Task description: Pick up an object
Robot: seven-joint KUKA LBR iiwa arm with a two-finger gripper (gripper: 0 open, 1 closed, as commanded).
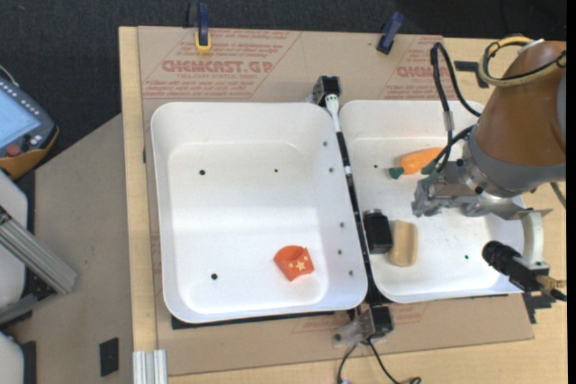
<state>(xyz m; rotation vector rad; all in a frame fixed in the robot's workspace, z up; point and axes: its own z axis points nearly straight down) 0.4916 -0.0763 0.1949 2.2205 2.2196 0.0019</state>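
Camera view puts our claw [432, 196] low in the right bin [432, 283], beside the carrot [421, 161], likely our target; we cannot tell its state from here.

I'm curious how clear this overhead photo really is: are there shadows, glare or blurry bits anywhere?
In the camera view the light is soft and even; the left bin looks bright white without harsh glare. The orange block casts only a faint shadow. The carrot and tan piece look slightly soft. The gripper is murky under the arm's shade.
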